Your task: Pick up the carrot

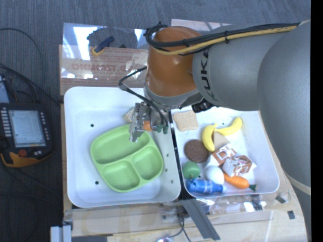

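A bulky grey arm (252, 69) with black KUKA lettering, a glossy orange band (169, 59), black and yellow cables along its top, and a small metal gripper (144, 122)

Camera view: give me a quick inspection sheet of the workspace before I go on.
Surface: two white bins, left bin, right bin.
Job's things: carrot lies in the right bin, near its front, untouched.
Clutter: green divided tray in the left bin; banana, bread slice, brown disc, blue bottle in the right.
Grippers: claw over the left bin, far from the carrot.
Cables: black cable along the arm.
Surroundings: teach pendant on the floor, left.
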You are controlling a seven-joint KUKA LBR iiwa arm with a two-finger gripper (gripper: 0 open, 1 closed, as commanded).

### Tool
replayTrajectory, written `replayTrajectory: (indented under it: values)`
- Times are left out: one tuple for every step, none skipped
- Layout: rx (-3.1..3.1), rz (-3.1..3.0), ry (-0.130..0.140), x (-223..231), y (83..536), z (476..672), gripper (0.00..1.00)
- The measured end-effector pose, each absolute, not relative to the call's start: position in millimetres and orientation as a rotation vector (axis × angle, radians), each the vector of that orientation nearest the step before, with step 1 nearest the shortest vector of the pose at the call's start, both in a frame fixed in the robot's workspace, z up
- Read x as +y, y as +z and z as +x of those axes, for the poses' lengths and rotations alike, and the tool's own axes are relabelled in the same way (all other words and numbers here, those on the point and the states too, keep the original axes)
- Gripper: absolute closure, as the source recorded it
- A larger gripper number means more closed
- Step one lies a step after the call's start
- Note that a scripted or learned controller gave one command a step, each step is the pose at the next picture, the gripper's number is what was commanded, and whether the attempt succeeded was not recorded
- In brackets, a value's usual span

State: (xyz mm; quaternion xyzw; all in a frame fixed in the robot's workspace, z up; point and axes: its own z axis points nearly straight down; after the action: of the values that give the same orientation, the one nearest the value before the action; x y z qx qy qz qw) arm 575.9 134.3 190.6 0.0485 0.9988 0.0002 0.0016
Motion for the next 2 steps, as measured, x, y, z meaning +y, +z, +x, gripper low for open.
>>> replayTrajectory:
  values:
    - [3.133,0.153,0.002,134.4,199.6,576.5,1.0]
    - [3.136,-0.198,0.002,193.9,208.0,482.9,1.0]
